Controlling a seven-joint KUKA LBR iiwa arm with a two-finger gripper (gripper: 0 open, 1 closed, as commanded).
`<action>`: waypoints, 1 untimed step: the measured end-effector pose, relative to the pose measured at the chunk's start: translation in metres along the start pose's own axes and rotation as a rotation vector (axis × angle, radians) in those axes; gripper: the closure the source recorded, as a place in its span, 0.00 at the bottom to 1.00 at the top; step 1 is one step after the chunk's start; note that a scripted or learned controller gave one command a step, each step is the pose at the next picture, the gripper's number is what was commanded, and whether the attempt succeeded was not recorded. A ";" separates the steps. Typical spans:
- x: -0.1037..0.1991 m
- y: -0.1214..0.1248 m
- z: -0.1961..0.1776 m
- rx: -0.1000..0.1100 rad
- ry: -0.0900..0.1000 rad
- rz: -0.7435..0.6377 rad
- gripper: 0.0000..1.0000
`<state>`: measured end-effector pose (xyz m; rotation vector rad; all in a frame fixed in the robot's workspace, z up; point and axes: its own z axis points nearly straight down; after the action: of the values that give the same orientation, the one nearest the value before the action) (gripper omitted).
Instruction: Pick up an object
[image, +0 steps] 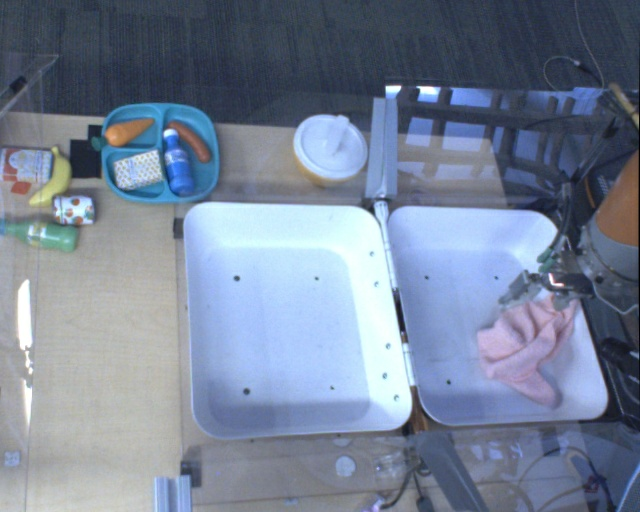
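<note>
A crumpled pink cloth (527, 347) lies in the right white bin (450, 300), toward its right side. My gripper (548, 285) hangs at the cloth's upper edge, right over the top of its folds. The cloth's top reaches up to the gripper, and I cannot tell whether the two touch. The grey arm with its orange band (612, 200) comes in from the right over the bin's far right wall.
The left white bin (280, 320) sits beside the right one. Behind it are a blue divided plate (200, 150) with toy food, a white lidded cup (331, 147), and a banana (55, 178), a can and a bottle at far left.
</note>
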<state>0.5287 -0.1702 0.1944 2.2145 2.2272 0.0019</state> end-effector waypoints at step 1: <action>0.011 -0.020 0.097 -0.010 -0.003 -0.058 0.00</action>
<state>0.5091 -0.1590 0.0972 2.1433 2.2835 0.0095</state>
